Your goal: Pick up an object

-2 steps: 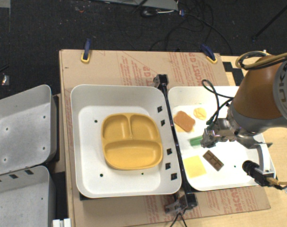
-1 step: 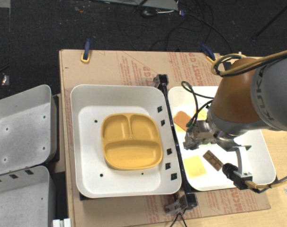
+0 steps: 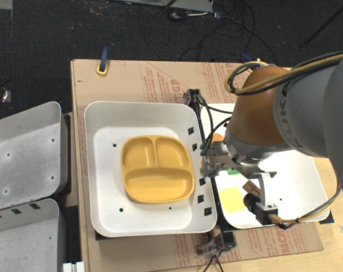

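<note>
A yellow divided plate (image 3: 158, 170) lies flat in the middle of the left bin (image 3: 103, 208). The arm reaches in from the right, its orange band (image 3: 256, 112) covering much of the right bin (image 3: 296, 191). My gripper (image 3: 215, 162) points down at the right bin's left edge, close to the divider between the bins, and the wrist hides most of it. A pale yellow-green flat object (image 3: 230, 199) lies in the right bin just below the gripper. A small green piece (image 3: 234, 173) and an orange bit (image 3: 217, 136) peek out beside the wrist.
Both bins rest on a cardboard-covered bench (image 3: 143, 78) with a yellow-and-blue clamp (image 3: 103, 61) at its back left. Two spare white trays (image 3: 24, 152) sit off to the left. Cables lie on the dark floor behind.
</note>
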`<action>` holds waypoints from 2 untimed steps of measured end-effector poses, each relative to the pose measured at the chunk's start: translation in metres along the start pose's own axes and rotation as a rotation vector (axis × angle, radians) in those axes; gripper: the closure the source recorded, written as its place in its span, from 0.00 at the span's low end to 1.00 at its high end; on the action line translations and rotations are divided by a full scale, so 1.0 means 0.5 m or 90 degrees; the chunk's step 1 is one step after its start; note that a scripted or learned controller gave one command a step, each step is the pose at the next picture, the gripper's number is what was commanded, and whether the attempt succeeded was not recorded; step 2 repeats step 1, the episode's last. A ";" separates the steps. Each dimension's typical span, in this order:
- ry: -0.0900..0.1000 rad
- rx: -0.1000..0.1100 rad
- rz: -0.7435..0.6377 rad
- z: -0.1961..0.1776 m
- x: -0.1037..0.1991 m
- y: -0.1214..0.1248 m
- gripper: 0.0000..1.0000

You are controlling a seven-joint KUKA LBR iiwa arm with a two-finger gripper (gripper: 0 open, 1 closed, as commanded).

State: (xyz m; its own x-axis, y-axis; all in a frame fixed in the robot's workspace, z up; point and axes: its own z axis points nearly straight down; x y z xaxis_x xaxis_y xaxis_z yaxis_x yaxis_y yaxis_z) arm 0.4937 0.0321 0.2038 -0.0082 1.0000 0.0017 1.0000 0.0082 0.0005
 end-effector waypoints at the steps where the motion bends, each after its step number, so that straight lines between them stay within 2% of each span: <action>1: 0.000 0.001 0.000 0.005 0.116 -0.011 1.00; 2: 0.000 0.001 0.000 0.005 0.116 -0.011 1.00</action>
